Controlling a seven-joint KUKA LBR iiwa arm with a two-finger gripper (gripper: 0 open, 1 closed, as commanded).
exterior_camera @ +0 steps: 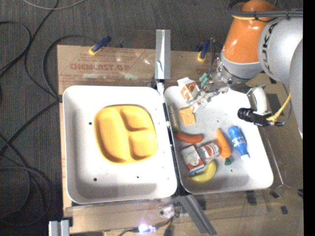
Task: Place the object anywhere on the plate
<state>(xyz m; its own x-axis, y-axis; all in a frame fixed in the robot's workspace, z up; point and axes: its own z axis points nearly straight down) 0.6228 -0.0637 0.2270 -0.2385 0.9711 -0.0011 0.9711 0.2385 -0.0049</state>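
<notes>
Bare plate (126, 133); crowded right bin (256, 178)

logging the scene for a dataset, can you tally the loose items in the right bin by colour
Loose items in the right bin, by main colour:
Orange: 3, the carton, the cracker-like square, the carrot
Red: 3, the sausage, the small box, the can
Blue: 1, the bottle
Yellow: 1, the banana
Total: 8
</notes>
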